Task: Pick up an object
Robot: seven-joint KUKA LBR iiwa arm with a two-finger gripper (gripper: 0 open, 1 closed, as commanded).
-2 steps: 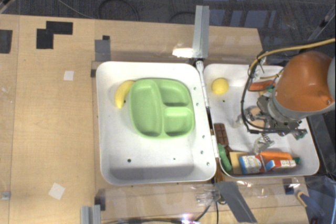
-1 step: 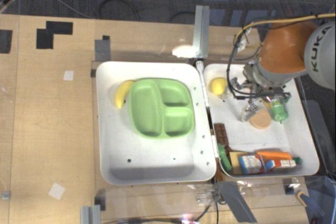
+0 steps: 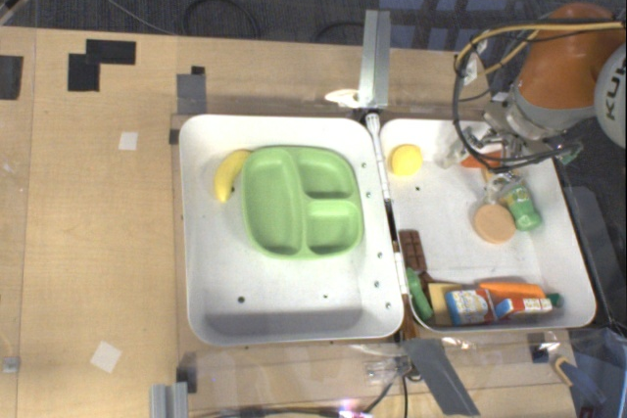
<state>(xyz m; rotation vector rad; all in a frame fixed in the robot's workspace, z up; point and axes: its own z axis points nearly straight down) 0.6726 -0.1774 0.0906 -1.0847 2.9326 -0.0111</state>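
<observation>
Room is scarce in the right bin: boxes crowd its near wall, with labels too small to read. The gripper hangs over a green bottle and tan disc. A lemon sits apart, near the divider.

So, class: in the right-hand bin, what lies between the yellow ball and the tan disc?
In the camera view, only bare white floor of the right bin lies between the yellow ball and the tan disc; no object sits on that stretch.
</observation>
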